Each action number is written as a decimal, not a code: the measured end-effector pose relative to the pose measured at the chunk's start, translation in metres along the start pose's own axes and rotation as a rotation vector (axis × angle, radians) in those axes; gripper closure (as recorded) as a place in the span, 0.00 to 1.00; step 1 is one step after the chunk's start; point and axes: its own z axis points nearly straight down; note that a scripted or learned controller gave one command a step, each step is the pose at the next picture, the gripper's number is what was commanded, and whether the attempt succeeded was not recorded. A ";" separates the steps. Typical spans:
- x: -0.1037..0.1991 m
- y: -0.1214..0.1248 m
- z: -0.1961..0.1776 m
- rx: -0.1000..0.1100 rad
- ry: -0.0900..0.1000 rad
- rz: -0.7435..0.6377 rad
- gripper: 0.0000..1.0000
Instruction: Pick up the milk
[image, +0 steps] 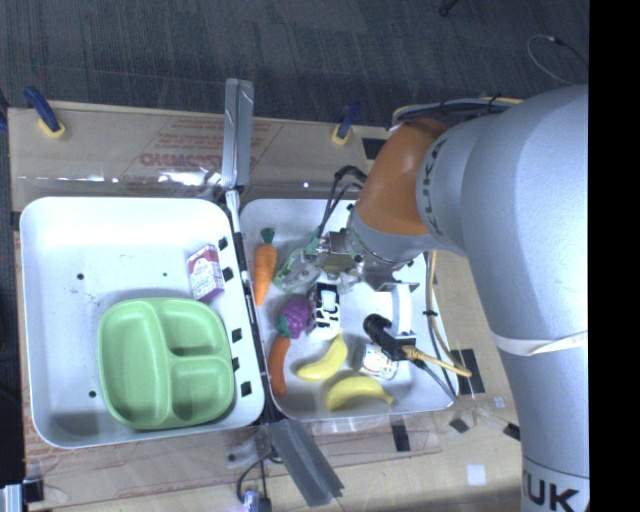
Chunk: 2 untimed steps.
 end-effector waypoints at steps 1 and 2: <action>-0.067 0.002 0.038 -0.001 0.001 -0.022 0.00; -0.066 -0.053 -0.035 0.000 0.002 0.057 0.00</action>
